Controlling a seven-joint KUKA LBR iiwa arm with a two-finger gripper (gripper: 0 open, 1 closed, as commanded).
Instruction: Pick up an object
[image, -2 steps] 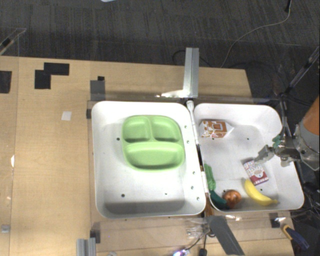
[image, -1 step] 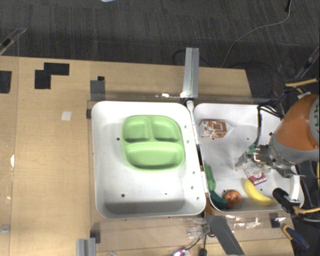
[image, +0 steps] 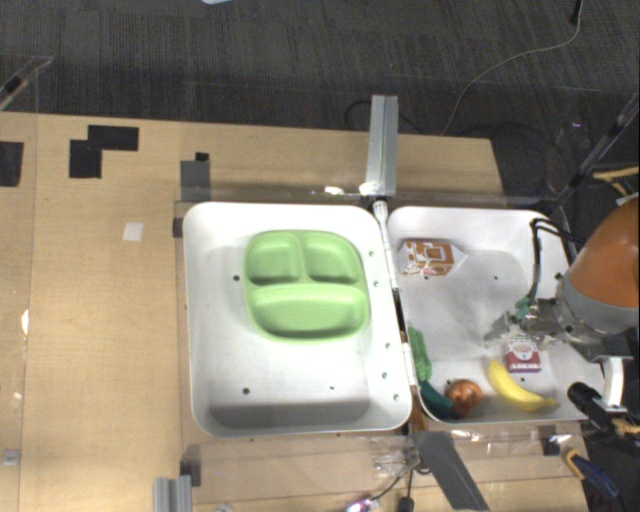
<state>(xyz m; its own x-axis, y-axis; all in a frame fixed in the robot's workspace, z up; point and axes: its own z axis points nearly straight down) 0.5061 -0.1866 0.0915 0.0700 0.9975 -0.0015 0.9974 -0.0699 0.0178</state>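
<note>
The right bin (image: 470, 290) holds several objects. An orange and white packet (image: 428, 257) lies near its back left. A yellow banana (image: 518, 388) lies along the front wall, with a reddish round fruit (image: 464, 395) to its left. A green vegetable (image: 420, 355) runs along the left wall, and a dark teal item (image: 436, 403) sits in the front left corner. A small white and red packet (image: 522, 357) lies just behind the banana. My gripper (image: 520, 322) hangs low over the bin's right side, right above this small packet. Nothing is visibly held.
The left bin (image: 215, 330) holds a light green divided plate (image: 305, 283). A metal post (image: 382, 145) stands behind the wall between the two bins. The arm's orange band (image: 610, 262) is over the right bin's right wall. Cables lie at the far right.
</note>
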